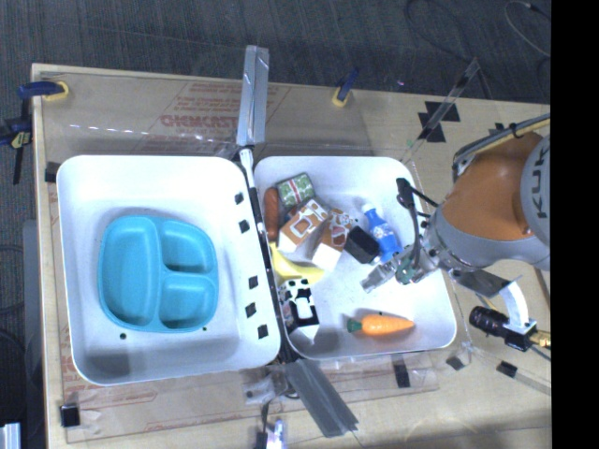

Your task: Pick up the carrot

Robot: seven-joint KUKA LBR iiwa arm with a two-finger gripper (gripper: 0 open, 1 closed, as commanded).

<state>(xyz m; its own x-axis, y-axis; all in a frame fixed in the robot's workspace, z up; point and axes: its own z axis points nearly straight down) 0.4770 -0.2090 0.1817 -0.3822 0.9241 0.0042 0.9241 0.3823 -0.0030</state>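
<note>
Lying flat: orange carrot (382, 325), green stem left; tool (386, 276) above, grip unclear.

My arm (491, 204) cut off at the right edge, my pincer (386, 277) fingers too small and blurred to read, banana (295, 267) half buried under cartons (304, 227), labels illegible

One camera is fixed above the bench (112, 96) and looks down at a slant, far enough to take in both white bins. The left bin (75, 251) lies toward 9 o'clock, the right bin (426, 181) just right of centre. The arm (491, 204) enters from 3 o'clock. Dark floor (187, 17) fills the 12 o'clock edge.
</note>
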